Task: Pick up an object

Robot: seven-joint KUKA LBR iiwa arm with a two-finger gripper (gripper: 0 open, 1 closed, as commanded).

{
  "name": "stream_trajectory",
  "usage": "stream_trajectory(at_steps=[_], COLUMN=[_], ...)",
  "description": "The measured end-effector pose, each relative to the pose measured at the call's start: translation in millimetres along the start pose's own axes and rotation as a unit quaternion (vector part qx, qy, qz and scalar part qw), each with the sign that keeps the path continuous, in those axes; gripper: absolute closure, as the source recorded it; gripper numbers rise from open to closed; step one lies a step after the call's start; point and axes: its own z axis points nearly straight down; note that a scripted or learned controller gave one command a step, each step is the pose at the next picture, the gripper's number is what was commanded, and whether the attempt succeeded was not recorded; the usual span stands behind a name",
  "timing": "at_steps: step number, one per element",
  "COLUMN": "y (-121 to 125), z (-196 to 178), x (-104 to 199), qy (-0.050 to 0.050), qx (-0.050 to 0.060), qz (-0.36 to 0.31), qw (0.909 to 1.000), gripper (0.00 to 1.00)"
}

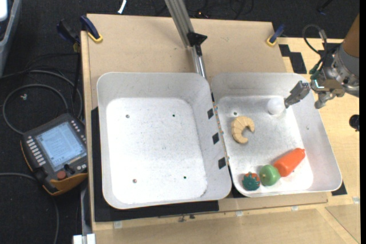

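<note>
Pincer [309,95] (open) above right bin [320,140].

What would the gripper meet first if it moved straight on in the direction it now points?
Probably the white ball. The gripper sits over the right bin's far right edge and points left and down, with the ball just beyond it. Depth is unclear, so it might pass above.

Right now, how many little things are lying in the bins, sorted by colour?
White: 1, a ball
Tan: 1, a croissant shape
Orange: 1, a carrot shape
Green: 2, an apple shape and a darker piece
Total: 5
</note>
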Motion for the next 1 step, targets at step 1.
stream_trajectory(at_steps=[1], y=[0.5], z=[-2.4], x=[0.2], qy=[-0.001], qx=[-0.002], qz=[-0.001], qw=[1.0], gripper=[0.0])
